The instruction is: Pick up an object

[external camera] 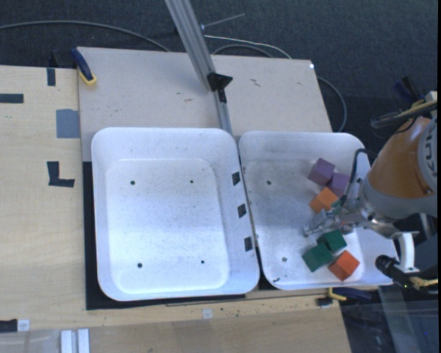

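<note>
The gripper is hanging low in the right bin among the blocks, just above a green block; whether it is clamped, I cannot tell

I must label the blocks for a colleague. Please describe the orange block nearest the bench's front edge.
Find the right bin, where the blocks lie. At its front corner lies the orange block, right of a green block. The other orange block lies farther back, beside the purple blocks.

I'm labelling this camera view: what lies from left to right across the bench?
Left bin → right bin → green block → red-orange block → the arm's orange band.
</note>
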Controlling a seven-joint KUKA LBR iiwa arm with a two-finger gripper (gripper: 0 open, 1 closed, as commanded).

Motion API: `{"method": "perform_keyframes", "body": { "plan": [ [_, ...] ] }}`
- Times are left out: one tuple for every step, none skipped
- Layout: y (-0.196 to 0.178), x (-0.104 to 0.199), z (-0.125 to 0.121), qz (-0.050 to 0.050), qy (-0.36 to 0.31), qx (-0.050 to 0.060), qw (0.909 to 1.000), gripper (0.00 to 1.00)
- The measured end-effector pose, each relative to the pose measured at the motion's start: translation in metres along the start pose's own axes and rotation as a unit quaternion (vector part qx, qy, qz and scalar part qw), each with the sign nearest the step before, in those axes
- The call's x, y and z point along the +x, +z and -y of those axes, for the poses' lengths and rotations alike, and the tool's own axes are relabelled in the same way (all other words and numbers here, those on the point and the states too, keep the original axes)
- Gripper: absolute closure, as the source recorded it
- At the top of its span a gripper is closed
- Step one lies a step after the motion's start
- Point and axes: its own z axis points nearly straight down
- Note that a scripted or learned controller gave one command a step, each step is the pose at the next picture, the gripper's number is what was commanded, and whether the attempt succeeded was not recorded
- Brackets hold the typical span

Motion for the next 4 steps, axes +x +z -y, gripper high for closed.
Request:
{"method": "perform_keyframes", "body": {
  "plan": [
    [-0.004,0.032,-0.078,0.000,-0.006,-0.006,1.0000,0.00],
    [-0.013,0.030,-0.075,0.000,-0.005,-0.003,1.0000,1.00],
    [-0.005,0.106,-0.058,0.000,-0.006,-0.006,1.0000,1.00],
    [-0.108,0.196,-0.105,-0.001,-0.008,-0.008,0.9999,1.00]
  ]
}}
